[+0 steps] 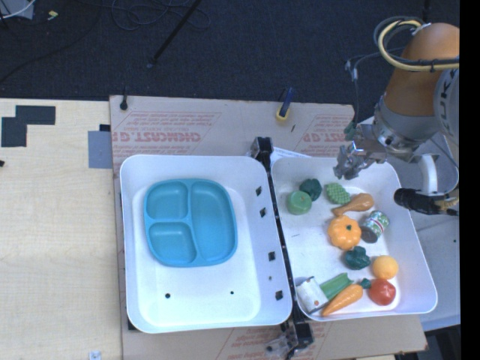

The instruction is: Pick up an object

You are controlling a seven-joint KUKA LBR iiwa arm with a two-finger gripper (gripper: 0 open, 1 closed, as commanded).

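Observation:
My gripper (347, 168) hangs over the far edge of the right bin (414, 231), just above and right of a bumpy green piece (337, 193). Nothing shows between its fingers. Below it in the bin lie a dark green piece (310, 188), a round green piece (299, 202), a tan drumstick shape (354, 204), an orange pumpkin (345, 232), a small can (374, 225), a dark green broccoli (357, 257), an orange fruit (385, 267), a red tomato (382, 292), a carrot (342, 300) and a green stick (334, 284).
The left bin (135, 276) holds a blue divided plate (190, 222). A black divider (271, 223) runs between the two bins. A white-wrapped item (310, 293) lies at the right bin's near left corner. Cardboard (187, 130) lies under both bins.

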